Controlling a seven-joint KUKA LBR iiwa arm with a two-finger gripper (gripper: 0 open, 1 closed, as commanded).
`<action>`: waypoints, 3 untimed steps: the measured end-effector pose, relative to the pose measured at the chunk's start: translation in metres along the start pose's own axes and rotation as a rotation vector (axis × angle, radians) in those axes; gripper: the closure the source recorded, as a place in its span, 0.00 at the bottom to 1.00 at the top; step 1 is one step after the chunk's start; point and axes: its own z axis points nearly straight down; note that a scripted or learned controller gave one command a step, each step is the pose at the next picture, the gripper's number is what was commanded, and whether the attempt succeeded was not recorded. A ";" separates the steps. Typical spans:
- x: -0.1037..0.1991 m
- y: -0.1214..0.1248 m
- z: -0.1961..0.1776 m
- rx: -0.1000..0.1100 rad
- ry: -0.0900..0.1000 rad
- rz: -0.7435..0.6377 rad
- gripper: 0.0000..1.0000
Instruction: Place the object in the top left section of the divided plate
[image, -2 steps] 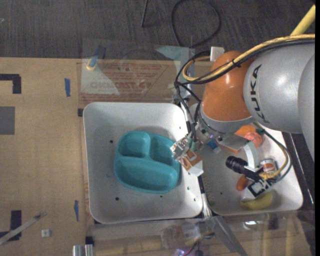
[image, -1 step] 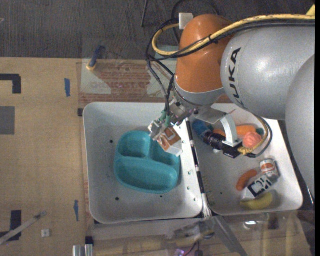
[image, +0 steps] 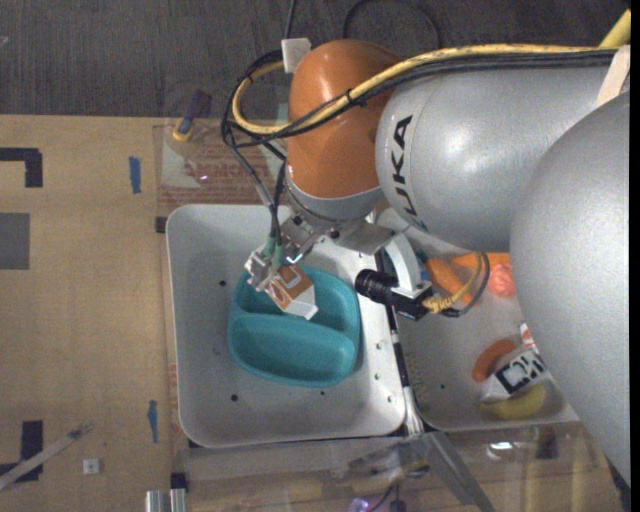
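Arm: grey KUKA arm (image: 500, 150) fills the right and upper part of the camera view, nearest the lens, with its orange band (image: 335, 110) above the wrist and yellow and black cables looping over it.
Gripper: gripper (image: 278, 272) points down over the upper left of the teal plate; its fingers are clenched on a small object, which sits between them.
Object: small box-like object (image: 294, 291), brown-orange on top with a white side, tilted; its lower corner looks to be at or just above the plate, contact cannot be told.
Plate: teal divided plate (image: 295, 340) lies in the left bin, near that bin's right wall; the dividers are partly hidden by the gripper.
Left bin: white left bin (image: 200, 330) holds the plate.
Right bin: right bin (image: 440, 400), mostly covered by the arm, holds an orange item (image: 492, 356), a black-and-white printed piece (image: 520, 372) and a yellow item (image: 515, 403).
In the way: wrist and a black cylindrical fitting (image: 385, 290) overhang the plate's upper right.
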 end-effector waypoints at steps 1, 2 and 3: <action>0.001 0.000 0.000 0.000 0.000 -0.001 0.00; 0.001 0.002 -0.011 -0.005 -0.004 -0.003 1.00; 0.002 -0.055 0.084 0.002 0.003 -0.192 1.00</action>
